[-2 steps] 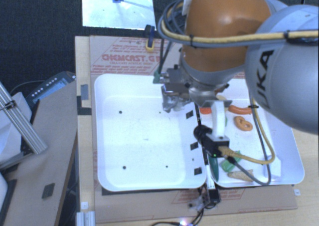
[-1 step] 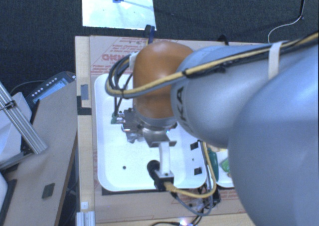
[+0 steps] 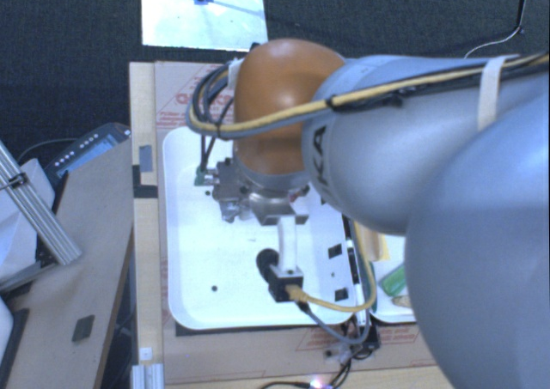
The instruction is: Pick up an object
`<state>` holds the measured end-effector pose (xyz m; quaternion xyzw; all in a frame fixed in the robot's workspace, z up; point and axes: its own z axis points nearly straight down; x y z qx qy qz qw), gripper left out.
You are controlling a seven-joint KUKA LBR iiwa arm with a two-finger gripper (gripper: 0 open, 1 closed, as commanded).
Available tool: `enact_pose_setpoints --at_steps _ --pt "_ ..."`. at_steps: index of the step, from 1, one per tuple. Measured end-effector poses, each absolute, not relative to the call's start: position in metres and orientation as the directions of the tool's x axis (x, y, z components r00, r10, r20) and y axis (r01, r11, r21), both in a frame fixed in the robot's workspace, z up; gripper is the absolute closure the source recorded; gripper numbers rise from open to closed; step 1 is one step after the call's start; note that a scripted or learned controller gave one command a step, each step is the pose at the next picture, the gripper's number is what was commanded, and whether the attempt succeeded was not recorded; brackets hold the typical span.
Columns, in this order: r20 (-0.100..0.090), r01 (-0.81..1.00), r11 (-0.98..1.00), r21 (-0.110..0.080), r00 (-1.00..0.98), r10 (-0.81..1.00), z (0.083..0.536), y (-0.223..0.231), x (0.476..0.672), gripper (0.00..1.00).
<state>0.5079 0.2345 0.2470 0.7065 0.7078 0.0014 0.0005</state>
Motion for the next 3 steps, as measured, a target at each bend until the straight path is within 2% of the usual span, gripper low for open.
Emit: enact_pose_setpoints --at_steps 1,2,3 --pt "0.007 1.000 0.004 0.018 -0.004 1.000 0.391 0.234 0.556 1.00" --pt "-0.005 1.000 -0.001 -0.013 0.001 1.000 0.265 0.208 0.512 1.00" --pt "0.003 1.000 0.005 0.009 -0.005 1.000 0.328 0.236 0.564 1.00"
